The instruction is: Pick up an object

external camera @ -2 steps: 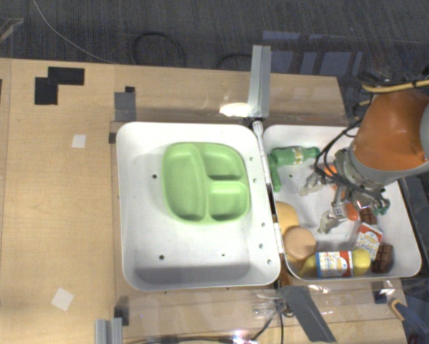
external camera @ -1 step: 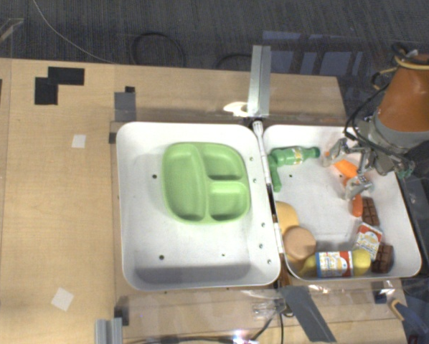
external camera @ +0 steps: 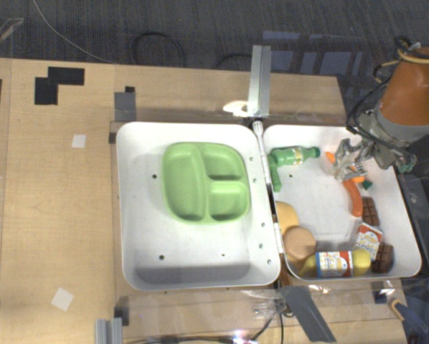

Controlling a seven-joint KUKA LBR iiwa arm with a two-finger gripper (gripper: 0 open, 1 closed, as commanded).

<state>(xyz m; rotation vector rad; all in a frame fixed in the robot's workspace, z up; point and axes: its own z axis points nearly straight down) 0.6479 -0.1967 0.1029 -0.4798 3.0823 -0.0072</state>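
Camera view. The arm (external camera: pixel 408 95) entered from 3 o'clock and placed the gripper (external camera: pixel 349 165) over the right bin (external camera: pixel 322 199), toward 1 o'clock of that bin. The fingers pointed down and stood slightly apart; nothing was visible between them, so no grasp could be confirmed. A carrot (external camera: pixel 355 196) lay just below the fingertips, running toward 6 o'clock. By judgement this was the likely target, since the gripper sat nearest to it.

The remaining items crowded the bin's edges. A green bottle (external camera: pixel 292 156) lay on its side at 11 o'clock, against the divider. A chocolate bar (external camera: pixel 371 211) lay beside the carrot at 3 o'clock. A carton (external camera: pixel 369 239) and a second brown piece (external camera: pixel 384 258) sat at 5 o'clock. A yellow bottle (external camera: pixel 335 263) lay flat along the 6 o'clock wall, with a bun (external camera: pixel 298 241) at 7 o'clock. The bin centre was bare, which left room for a vertical approach.

The left bin (external camera: pixel 139 213) held a green tray (external camera: pixel 204 181), set centrally and well apart from the gripper.

Both bins rested on a pale wooden bench (external camera: pixel 49 206) marked with black patches. A dark floor lay toward 12 o'clock.
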